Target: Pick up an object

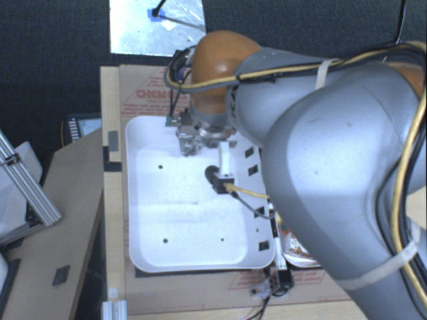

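Observation:
My gripper (202, 151) hangs over the far right part of the left white bin (143, 199), under the orange wrist band (217, 62). A white piece with a black tip (215, 176) points down toward the bin floor, and a yellow cable runs off it to the right. The bin floor near the gripper bears only a few small dark dots. I see nothing held at the gripper. A colourful object (294, 247) peeks out from under the arm in the right bin, which the arm mostly hides.
The big grey arm (333, 152) covers the right side of the view. Brown cardboard (143, 92) lies beneath the bins. A foil sheet (157, 15) sits beyond them, and metal rails (27, 185) stand at the left.

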Controlling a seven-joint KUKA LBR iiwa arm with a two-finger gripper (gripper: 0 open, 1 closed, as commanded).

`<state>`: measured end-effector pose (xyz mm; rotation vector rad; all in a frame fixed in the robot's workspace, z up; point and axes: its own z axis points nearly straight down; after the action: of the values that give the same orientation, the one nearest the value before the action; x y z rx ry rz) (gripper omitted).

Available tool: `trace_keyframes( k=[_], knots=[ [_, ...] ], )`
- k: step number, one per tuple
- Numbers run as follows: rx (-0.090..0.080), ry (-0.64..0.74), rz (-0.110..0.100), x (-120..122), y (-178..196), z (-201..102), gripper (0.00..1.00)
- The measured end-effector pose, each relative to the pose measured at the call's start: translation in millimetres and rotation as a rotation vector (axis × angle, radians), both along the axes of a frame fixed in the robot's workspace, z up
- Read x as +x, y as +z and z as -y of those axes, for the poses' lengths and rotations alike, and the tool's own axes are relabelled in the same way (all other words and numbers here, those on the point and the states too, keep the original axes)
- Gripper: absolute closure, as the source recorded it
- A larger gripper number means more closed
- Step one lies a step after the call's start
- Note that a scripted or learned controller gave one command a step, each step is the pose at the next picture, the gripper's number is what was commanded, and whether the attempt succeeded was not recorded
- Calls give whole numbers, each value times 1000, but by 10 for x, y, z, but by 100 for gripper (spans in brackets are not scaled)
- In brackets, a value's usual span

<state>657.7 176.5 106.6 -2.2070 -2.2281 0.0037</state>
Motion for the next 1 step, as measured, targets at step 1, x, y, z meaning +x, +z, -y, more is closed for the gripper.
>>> trace_keyframes(
  k=[1],
  knots=[
    [3, -3, 23, 11, 2148, -207, 100]
  ],
)
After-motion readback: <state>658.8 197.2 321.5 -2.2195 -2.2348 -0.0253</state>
